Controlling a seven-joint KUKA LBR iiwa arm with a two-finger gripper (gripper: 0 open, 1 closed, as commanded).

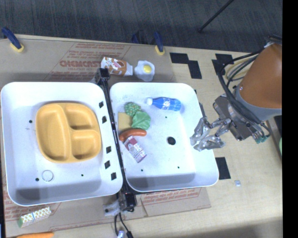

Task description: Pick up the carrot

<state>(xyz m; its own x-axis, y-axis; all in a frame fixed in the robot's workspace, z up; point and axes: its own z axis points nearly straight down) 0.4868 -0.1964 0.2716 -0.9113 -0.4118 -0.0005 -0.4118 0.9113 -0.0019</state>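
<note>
The carrot (pixel 133 133), a short orange stick, lies in the left half of the right bin (pixel 188 175), just below a yellow slab (pixel 123 119) and green leafy toys (pixel 137 115). A red packet (pixel 135 149) touches its lower side. My gripper (pixel 203 135) hovers over the right rim of that bin, well to the right of the carrot, open with nothing between its fingers. The grey wrist and orange band (pixel 263 81) reach in from the right.
A blue bottle (pixel 165 103) lies at the back of the right bin. The left bin (pixel 15 182) holds a yellow divided tray (pixel 69 131). Behind the bins sit a fried-egg toy (pixel 145 70) and a brown packet (pixel 114 66). Cables (pixel 228 71) trail near the arm.
</note>
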